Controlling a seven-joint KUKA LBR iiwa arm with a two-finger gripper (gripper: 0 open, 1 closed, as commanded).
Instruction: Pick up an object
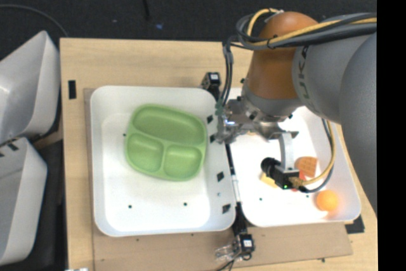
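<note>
Approach step, I'd say: your tool (pixel 227 127) hangs over the seam between the bins, open or closed I can't tell. Plate (pixel 166 143) is in the left bin (pixel 152 206), ball (pixel 328 200) in the right bin (pixel 266 209). Next you line up and descend.

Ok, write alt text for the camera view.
A grey and orange robot arm reaches over the right bin, its gripper by the divide between the two white bins. A green divided plate lies in the left bin; an orange ball sits in the right.

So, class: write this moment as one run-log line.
gripper: by inner rims, nothing seen held | left bin: green plate | right bin: orange ball
</note>
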